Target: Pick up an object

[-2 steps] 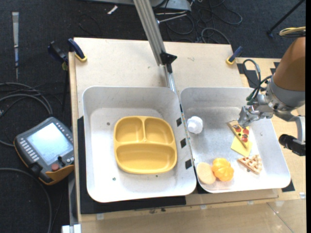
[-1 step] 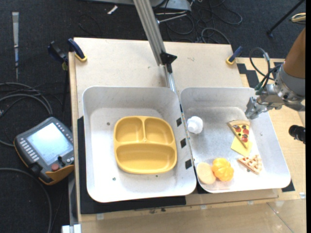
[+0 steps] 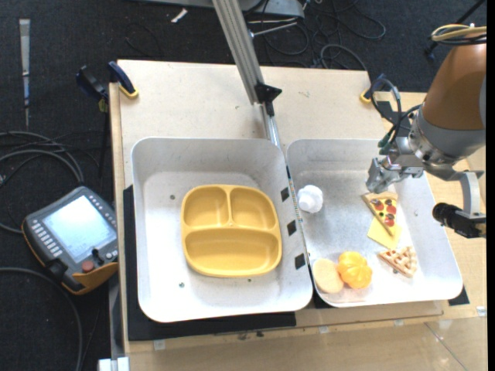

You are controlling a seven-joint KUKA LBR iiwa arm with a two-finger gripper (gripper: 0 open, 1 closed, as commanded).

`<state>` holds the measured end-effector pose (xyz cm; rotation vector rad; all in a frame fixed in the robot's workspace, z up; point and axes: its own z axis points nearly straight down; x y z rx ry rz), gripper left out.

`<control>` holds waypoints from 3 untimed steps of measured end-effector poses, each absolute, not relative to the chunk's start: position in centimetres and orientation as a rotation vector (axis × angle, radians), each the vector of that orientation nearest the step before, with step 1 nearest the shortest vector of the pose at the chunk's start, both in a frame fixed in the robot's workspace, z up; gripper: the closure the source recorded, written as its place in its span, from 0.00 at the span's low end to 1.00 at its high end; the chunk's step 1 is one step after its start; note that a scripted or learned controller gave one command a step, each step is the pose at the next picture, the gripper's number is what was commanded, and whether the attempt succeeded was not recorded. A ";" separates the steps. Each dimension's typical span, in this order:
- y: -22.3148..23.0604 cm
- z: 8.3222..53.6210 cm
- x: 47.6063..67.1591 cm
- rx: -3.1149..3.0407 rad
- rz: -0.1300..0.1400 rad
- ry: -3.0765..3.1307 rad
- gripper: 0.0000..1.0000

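Pale wooden tabletop over dark cabled floor; left bin holds yellow tray. Right bin: pizza slice under hand, grip unreadable; white ball, waffle nearby.

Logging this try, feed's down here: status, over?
Gripper low in right bin, just above pizza slice; nothing seen held. White ball, waffle piece, yellow toy lie apart. Path clear.

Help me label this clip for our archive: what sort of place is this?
Probably a robotics lab test bench: a teach pendant lies on the dark floor among loose cables, and toy food such as a pizza slice sits in a white bin.
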<state>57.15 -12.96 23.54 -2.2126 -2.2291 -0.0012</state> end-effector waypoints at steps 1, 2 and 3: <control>-6.6 24.0 57.4 -2.209 -0.003 -2.231 1.00; -0.3 23.5 58.1 -2.210 -0.002 -2.231 1.00; 4.3 24.0 57.7 -2.211 -0.002 -2.230 1.00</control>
